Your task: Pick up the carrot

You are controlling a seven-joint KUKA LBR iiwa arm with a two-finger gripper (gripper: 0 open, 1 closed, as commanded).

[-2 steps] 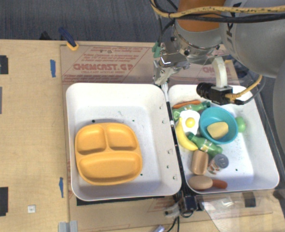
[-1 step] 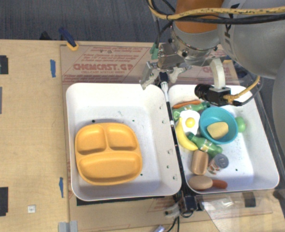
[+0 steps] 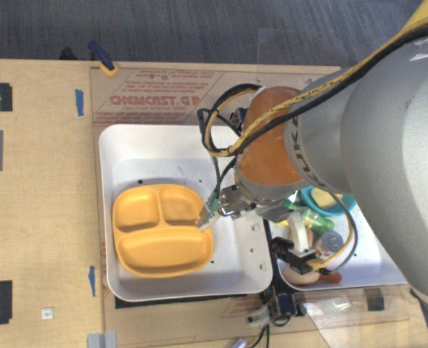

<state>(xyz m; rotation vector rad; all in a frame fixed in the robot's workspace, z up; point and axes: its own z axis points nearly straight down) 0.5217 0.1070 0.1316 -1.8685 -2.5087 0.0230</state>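
Two bins sit side by side, and the gripper (image 3: 212, 212) hangs over the left bin (image 3: 127, 143), at the right rim of the yellow plate (image 3: 159, 230). I cannot tell how far open it is, and nothing shows in its hold. The carrot (image 3: 328, 276) is probably the orange sliver in the cluttered right bin (image 3: 366, 261), though that is uncertain. A grasp made here would likely catch the plate, because the carrot lies well apart.

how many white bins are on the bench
2. The shallow white left bin holds a yellow divided plastic tray. The shallow white right bin lies mostly under the grey arm, so much of it is hidden.
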